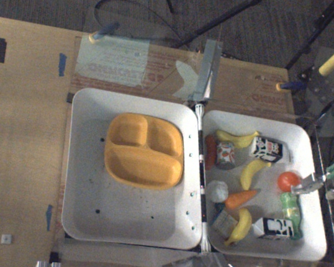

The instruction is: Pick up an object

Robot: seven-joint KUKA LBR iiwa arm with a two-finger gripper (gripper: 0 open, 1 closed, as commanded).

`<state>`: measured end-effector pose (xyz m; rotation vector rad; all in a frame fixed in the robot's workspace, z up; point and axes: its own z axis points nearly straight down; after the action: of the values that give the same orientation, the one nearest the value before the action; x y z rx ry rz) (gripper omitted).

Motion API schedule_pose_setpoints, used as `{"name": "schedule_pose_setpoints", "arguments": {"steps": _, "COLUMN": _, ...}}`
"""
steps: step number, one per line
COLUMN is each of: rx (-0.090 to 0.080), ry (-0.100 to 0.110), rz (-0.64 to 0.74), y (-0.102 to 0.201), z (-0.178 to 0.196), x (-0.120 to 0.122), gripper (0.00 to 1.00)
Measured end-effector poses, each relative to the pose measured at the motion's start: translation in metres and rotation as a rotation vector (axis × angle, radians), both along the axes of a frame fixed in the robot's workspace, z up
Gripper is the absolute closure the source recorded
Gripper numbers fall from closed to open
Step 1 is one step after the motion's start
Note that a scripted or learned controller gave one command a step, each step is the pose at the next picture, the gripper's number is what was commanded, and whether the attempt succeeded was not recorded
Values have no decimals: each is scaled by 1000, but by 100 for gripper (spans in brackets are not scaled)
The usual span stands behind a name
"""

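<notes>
Two white bins sit side by side: the left bin point(73, 209) holds an orange divided plate point(145, 150); the right bin point(310, 243) holds three bananas, a carrot point(241, 199), milk cartons and a red tomato point(288, 181). What seems to be the gripper point(311, 184) hovers beside the tomato, its state unreadable.

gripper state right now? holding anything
gripper: at the right bin's right edge, beside the red ball; open or shut cannot be told, nothing seen held.
</notes>
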<state>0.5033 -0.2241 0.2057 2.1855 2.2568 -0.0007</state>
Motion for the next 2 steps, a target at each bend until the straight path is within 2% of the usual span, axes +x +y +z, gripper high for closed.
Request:
{"name": "schedule_pose_setpoints", "arguments": {"steps": 1, "rx": 9, "ry": -4, "rz": 147, "y": 20, "z": -118, "x": 43, "gripper": 0}}
{"name": "schedule_pose_setpoints", "arguments": {"steps": 2, "rx": -3, "ry": -5, "rz": 250, "y": 0, "z": 0, "x": 82, "gripper": 0}}
